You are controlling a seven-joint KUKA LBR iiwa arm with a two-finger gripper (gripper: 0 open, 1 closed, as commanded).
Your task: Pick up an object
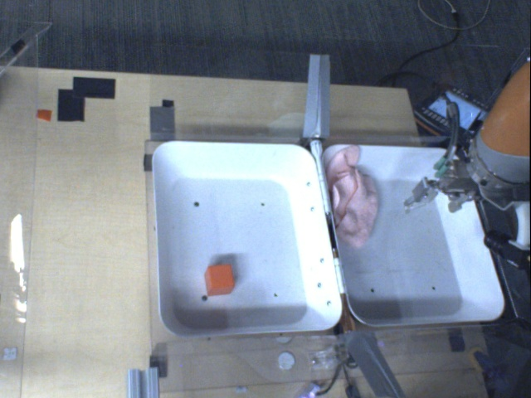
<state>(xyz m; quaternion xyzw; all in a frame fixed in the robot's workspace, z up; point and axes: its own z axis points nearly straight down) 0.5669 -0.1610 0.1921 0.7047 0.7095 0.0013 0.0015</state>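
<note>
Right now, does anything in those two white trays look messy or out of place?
Only slightly: the pink cloth lies crumpled against the left wall of the right bin, bunched rather than flat. The orange block sits tidily in the left bin.

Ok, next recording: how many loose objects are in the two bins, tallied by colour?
Orange: 1, the orange block in the left bin
Pink: 1, the crumpled pink cloth in the right bin
Total: 2
</note>
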